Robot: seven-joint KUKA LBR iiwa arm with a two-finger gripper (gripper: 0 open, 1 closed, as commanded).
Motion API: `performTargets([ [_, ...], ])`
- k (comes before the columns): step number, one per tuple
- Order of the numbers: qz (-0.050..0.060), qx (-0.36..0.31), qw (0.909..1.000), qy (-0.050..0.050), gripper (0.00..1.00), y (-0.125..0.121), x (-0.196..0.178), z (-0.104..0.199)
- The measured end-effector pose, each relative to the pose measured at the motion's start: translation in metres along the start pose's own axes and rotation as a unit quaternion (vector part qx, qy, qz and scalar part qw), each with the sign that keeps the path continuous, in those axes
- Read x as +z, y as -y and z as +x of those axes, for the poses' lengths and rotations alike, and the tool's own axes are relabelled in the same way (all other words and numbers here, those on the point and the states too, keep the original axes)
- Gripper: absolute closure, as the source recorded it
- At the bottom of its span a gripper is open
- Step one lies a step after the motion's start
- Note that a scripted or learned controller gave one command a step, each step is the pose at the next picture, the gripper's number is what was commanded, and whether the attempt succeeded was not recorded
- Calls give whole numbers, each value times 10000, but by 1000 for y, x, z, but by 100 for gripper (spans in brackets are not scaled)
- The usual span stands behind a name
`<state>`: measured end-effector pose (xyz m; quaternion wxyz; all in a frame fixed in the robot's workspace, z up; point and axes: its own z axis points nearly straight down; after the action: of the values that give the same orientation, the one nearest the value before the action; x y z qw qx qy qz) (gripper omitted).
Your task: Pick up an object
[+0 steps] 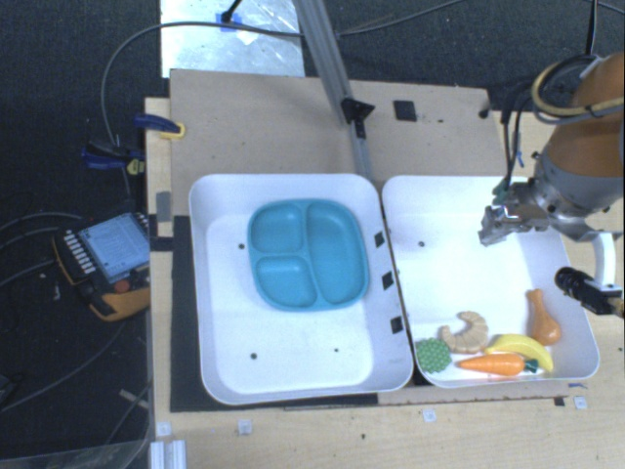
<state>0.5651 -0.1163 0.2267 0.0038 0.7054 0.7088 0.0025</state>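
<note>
In the right bin (pixel 439 262), several toy foods lie along the near edge: a green broccoli (pixel 434 356), a tan croissant-like piece (pixel 467 332), an orange carrot (pixel 491 364), a yellow banana (pixel 525 348) and a brown drumstick (pixel 542 318). My gripper (pixel 499 224) hangs over the far right part of that bin, well above and behind the foods. Nothing shows between its fingers.
The left bin (pixel 225 350) holds a blue divided plate (pixel 307 253). A grey pole (pixel 327 47) rises behind the bins. Clamps (pixel 132 149) and a handheld device (pixel 105 252) lie off the bench to the left. The right bin's floor between gripper and foods is bare.
</note>
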Motion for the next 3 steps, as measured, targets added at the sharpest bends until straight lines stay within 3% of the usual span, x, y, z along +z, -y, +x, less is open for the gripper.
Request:
performTargets([
  [1,10,-4,10000,-3,100,-2,-42,0],
  [3,40,-26,10000,-19,100,-22,-11,105],
])
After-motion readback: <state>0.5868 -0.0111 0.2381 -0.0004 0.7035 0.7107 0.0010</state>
